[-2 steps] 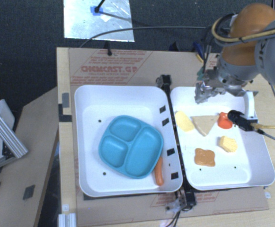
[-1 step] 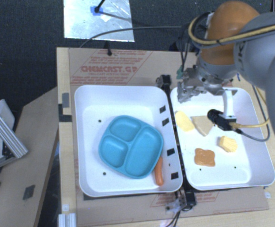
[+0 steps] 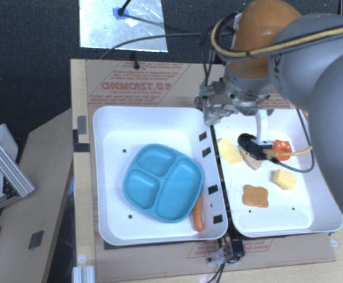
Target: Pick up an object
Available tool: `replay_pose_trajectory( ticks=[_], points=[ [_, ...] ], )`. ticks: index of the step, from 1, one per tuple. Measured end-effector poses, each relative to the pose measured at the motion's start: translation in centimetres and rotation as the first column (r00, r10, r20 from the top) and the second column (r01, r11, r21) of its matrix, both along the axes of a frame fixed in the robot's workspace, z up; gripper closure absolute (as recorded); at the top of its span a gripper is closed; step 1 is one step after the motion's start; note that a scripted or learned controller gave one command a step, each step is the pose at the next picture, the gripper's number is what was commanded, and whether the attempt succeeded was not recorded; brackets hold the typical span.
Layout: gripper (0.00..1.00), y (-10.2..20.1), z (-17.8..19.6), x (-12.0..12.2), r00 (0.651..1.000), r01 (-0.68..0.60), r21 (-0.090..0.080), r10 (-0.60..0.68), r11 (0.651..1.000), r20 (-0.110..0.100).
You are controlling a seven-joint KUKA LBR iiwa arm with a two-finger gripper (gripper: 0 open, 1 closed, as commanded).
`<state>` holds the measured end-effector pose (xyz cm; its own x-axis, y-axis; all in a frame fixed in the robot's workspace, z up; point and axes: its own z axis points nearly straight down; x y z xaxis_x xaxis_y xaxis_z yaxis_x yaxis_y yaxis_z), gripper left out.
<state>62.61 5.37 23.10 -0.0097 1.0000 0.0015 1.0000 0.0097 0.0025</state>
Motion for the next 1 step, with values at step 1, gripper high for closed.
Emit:
replay_pose_trajectory(
  ticks=[1],
  points=[
    [1.00, 5.74, -0.84, 0.64, 1.000, -0.001, 0.001, 0.001, 1.000, 0.000]
  ],
)
